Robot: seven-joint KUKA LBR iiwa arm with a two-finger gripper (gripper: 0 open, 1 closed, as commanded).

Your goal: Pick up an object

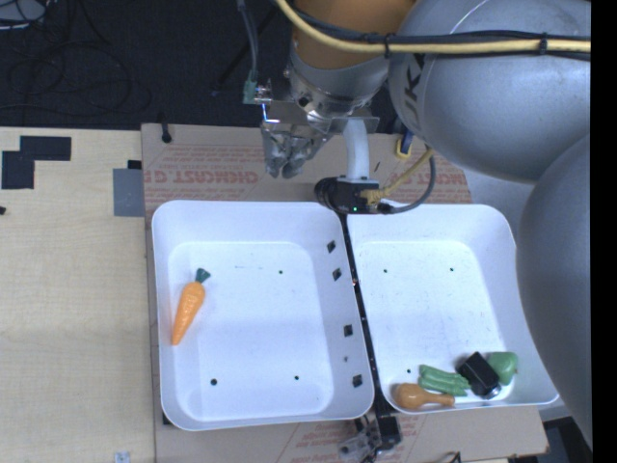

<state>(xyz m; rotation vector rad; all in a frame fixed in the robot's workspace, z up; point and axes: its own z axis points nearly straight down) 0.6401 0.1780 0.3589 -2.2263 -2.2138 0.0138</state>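
The gripper [286,162] hovers beyond the left bin's [164,258] far rim, holding nothing; whether its fingers are spread cannot be told. Judged next: descend toward the carrot [188,307].

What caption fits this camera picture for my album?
Robot pincer hovers above two white bins: a toy carrot left, small toys right.

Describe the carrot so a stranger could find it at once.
Look in the left bin, by its left wall. The carrot lies there alone, orange with a green top. The other toys are piled in the right bin's near corner.
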